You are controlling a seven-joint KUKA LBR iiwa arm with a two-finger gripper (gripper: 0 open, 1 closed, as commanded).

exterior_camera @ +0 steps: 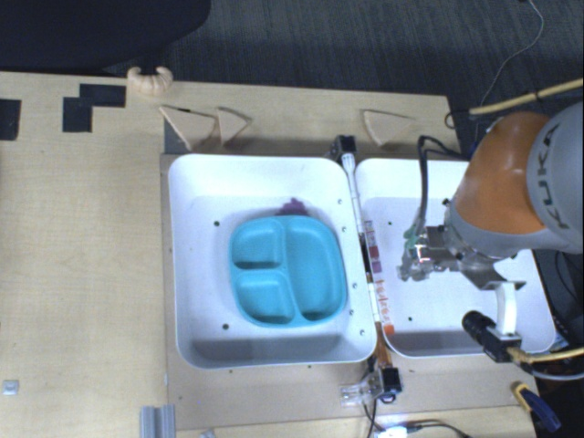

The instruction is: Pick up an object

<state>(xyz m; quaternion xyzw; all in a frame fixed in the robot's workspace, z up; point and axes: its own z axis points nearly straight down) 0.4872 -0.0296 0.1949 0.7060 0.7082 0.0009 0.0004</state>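
Tool (412, 265) over right bin (388, 199), grip unclear. Blue tray (287, 270) sits in left bin (196, 245). Move left, drop straight down on tray rim.

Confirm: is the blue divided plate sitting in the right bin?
No, the blue divided plate lies in the left bin; the arm is over the right bin.
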